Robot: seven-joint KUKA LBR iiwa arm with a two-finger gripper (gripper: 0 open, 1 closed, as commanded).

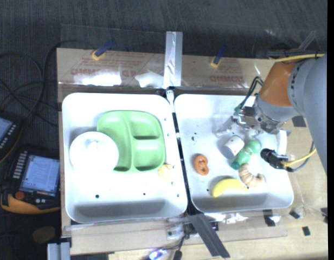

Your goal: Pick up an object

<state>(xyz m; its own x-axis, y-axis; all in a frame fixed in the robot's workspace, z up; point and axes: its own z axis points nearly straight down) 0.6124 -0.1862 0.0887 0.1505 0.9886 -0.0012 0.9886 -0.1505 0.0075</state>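
The right bin (199,118) holds an orange lump (201,164), a yellow banana (229,187), a green bottle (246,153) lying on its side, a small white cup (232,144) and a tan curled piece (250,175). My gripper (236,122) hangs low in the bin's upper right part, just above the white cup and the green bottle. The grey wrist with its orange band (275,88) covers the bin's far right corner. Nothing is visibly held.
The left bin (75,199) carries a green divided tray (135,140), a white round plate (91,150) overlapping its left side, and a small pale yellow object (166,170) by the inner wall. A ridge (177,145) separates the bins. Cables trail off the wrist at right.
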